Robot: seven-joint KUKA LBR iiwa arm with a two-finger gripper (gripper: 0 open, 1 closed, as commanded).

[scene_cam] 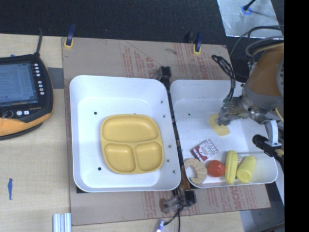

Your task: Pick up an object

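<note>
One pale yellow piece (218, 125) lay just under the hand (227, 118) in the right bin (193, 88) — the reach step, apparently — whether it was open I couldn't tell — closing and lifting came next.

Not much I can read from up here. Faint red lettering runs in repeated diagonal lines across the brown cardboard sheet (145, 57) under both bins; too washed out and too small to make out any word.

Small red-and-white packet (205, 150) in the right-hand bin: carries print, some dark marks on the white part, but I cannot read it.

Handheld control pad (21, 93) at the left edge of the worktop: lit screen with rows of text or fields, all blurred. Buttons beside the screen show no legible marks.

No numbers, brand names or signs that I can read.
</note>
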